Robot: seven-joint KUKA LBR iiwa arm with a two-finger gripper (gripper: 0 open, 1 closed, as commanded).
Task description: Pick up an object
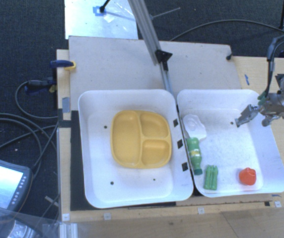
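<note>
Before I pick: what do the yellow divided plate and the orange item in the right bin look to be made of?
The yellow divided plate looks like moulded plastic: uniform colour, soft sheen, rounded compartment ridges. The small orange item also seems plastic, evenly coloured with a mostly matte surface; it is too small to be sure.

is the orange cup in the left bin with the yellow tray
No, the orange cup sits in the right bin; the yellow tray lies in the left bin.
</note>
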